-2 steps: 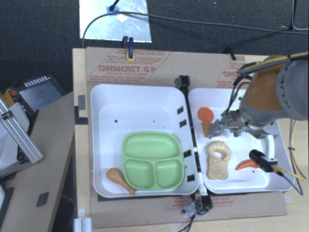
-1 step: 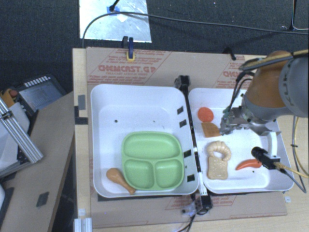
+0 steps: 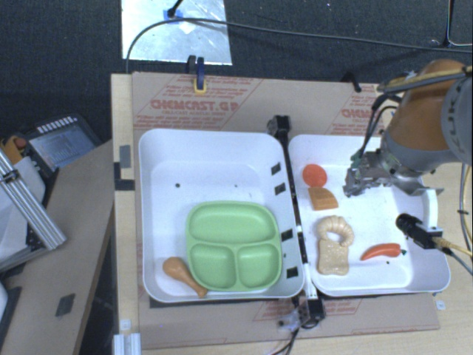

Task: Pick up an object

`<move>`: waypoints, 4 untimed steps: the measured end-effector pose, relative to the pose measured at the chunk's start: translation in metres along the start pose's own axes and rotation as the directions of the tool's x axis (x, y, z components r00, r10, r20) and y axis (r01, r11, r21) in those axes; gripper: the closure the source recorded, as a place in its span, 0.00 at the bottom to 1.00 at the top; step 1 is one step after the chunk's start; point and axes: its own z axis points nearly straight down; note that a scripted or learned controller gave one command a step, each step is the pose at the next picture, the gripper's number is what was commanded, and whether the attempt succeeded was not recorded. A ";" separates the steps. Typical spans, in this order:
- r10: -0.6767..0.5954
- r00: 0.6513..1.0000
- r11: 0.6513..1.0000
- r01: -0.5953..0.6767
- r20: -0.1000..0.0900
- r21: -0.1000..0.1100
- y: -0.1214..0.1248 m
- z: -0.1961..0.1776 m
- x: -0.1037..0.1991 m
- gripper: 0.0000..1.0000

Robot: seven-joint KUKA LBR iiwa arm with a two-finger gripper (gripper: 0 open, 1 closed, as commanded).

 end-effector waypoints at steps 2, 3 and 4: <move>-0.005 1.000 1.000 0.005 -0.003 0.003 0.008 -0.046 0.048 1.00; -0.008 1.000 1.000 0.008 -0.004 0.003 0.024 -0.055 0.107 1.00; -0.006 1.000 1.000 0.006 -0.003 0.005 0.040 -0.042 0.157 1.00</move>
